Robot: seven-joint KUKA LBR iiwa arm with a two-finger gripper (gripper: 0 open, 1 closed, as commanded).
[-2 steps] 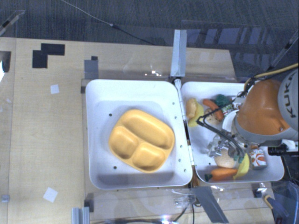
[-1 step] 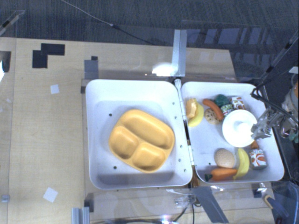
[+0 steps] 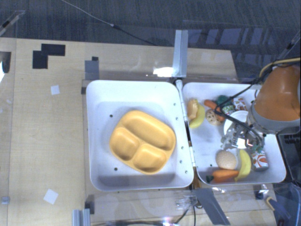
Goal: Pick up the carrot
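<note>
The carrot [image 3: 225, 175], orange with a dark green stub at its left end, lies along the front wall of the right bin [image 3: 207, 140]. It sits just below a beige egg [image 3: 226, 160] and beside a yellow banana [image 3: 244, 164]. My gripper [image 3: 233, 139] hangs over the middle of the right bin, just behind the egg and apart from the carrot. Nothing shows in its grasp. The arm's orange band [image 3: 281, 95] covers the bin's back right part.
At the right bin's back lie another banana with a bread piece [image 3: 194, 112], a cookie [image 3: 212, 118], a small orange-red piece [image 3: 210, 104] and a green item [image 3: 222, 99]. A red and white carton [image 3: 260, 161] is at the front right. The left bin holds a yellow divided plate [image 3: 142, 141].
</note>
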